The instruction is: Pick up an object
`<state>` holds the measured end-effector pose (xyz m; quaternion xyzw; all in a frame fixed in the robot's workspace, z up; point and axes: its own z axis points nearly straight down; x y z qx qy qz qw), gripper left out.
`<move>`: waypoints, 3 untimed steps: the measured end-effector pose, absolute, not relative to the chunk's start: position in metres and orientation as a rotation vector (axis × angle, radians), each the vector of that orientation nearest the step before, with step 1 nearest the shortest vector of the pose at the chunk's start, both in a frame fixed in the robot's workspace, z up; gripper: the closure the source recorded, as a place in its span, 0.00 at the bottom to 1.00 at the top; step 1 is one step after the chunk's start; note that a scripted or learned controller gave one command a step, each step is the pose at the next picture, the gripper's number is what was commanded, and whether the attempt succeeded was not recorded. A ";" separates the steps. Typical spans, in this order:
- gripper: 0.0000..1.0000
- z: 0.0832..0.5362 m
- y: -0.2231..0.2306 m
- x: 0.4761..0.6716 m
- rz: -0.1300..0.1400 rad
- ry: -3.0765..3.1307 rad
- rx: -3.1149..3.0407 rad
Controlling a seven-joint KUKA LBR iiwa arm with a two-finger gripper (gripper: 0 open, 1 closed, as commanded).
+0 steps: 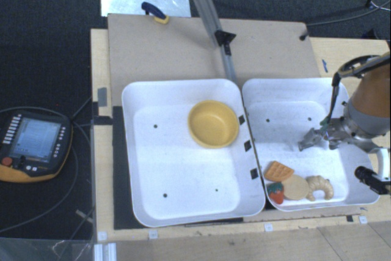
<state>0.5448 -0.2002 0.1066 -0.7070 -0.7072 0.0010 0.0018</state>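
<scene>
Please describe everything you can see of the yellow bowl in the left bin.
The yellow bowl is round, shallow, and looks like smooth plastic of one plain colour. It stands upright with its opening up and nothing visible inside. It rests on the floor of the left bin, near the upper right corner, apart from the walls. Nothing else touches it.

A yellow bowl (213,123) sits in a white bin (146,192); the waffle (278,170) is orange.

Probably a robotics lab: a teach pendant (33,145) lies on dark carpet left of the bench (183,46), cables trailing.
</scene>
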 end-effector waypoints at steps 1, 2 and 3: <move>1.00 0.120 -0.201 0.546 -0.001 -2.222 -2.222; 1.00 0.162 -0.202 0.546 -0.003 -2.224 -2.223; 1.00 0.212 -0.203 0.547 -0.004 -2.226 -2.224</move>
